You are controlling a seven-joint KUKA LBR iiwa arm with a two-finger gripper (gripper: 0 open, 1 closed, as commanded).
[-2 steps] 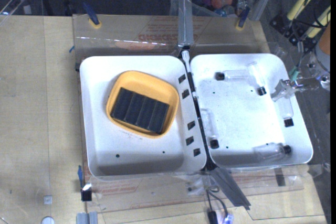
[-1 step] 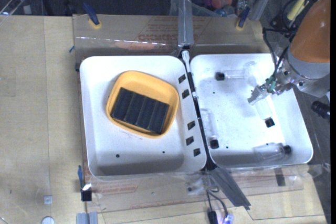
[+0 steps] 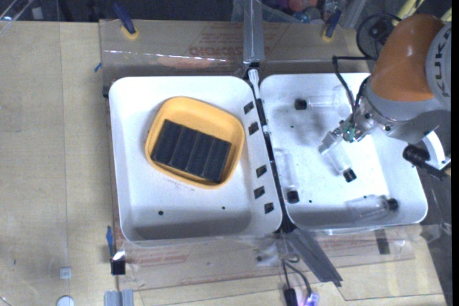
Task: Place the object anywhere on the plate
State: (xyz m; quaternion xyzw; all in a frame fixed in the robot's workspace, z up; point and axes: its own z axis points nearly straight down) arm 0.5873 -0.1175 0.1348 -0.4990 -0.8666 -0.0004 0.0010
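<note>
My gripper point(image 3: 343, 136) hangs over the right bin point(image 3: 409, 186); whether it is spread or pinched I cannot tell (wrist blocks it). A clear bottle point(image 3: 337, 159) with a dark cap lies just below it, hard to make out. The yellow plate point(image 3: 233, 127) sits well off, in the left bin point(image 3: 129, 154).

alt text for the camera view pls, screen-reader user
The arm's gripper hangs over the right bin, near small clear tubes with black caps. In the left bin, a yellow plate holds a dark ridged block.
</note>
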